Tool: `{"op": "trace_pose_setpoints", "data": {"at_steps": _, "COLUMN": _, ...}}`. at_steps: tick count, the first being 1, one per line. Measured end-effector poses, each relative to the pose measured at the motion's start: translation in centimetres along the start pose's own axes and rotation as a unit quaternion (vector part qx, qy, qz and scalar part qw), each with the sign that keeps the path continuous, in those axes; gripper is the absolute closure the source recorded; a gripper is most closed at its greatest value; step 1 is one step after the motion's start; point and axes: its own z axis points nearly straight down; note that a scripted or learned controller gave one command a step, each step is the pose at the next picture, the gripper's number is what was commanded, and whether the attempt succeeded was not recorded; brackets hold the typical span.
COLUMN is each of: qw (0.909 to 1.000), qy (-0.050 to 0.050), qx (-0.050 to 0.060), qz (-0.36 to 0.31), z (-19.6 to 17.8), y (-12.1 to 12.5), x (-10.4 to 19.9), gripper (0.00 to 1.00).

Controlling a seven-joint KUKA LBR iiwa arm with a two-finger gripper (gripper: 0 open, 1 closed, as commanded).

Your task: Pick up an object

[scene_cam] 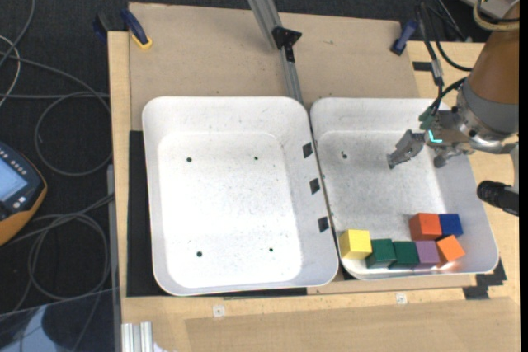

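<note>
Coloured blocks (404, 243) huddle at your right bin's (363, 136) near edge, well apart from gripper (421, 150), fingers spread, holding nothing.

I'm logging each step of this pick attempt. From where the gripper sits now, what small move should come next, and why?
Probably carry the gripper toward the near edge of the right bin, over the cluster of blocks. It hangs above bare bin floor, apart from them, with nothing between its fingers. The red block on the cluster's far side looks like the closest target.
</note>
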Motion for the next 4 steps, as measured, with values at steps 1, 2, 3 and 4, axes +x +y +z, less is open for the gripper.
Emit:
{"op": "trace_pose_setpoints", "data": {"at_steps": 1, "qw": 1.0, "qy": 0.001, "qx": 0.004, "qz": 0.001, "z": 6.3, "y": -0.1, "x": -0.3, "gripper": 0.0}}
{"op": "trace_pose_setpoints", "data": {"at_steps": 2, "qw": 1.0, "qy": 0.001, "qx": 0.004, "qz": 0.0, "z": 12.0, "y": 0.2, "x": 0.6, "gripper": 0.0}}
{"op": "trace_pose_setpoints", "data": {"at_steps": 3, "qw": 1.0, "qy": 0.0, "qx": 0.002, "qz": 0.0, "z": 12.6, "y": 0.2, "x": 0.7, "gripper": 0.0}}
{"op": "trace_pose_setpoints", "data": {"at_steps": 4, "qw": 1.0, "qy": 0.001, "qx": 0.0, "qz": 0.0, "z": 11.5, "y": 0.3, "x": 0.7, "gripper": 1.0}}
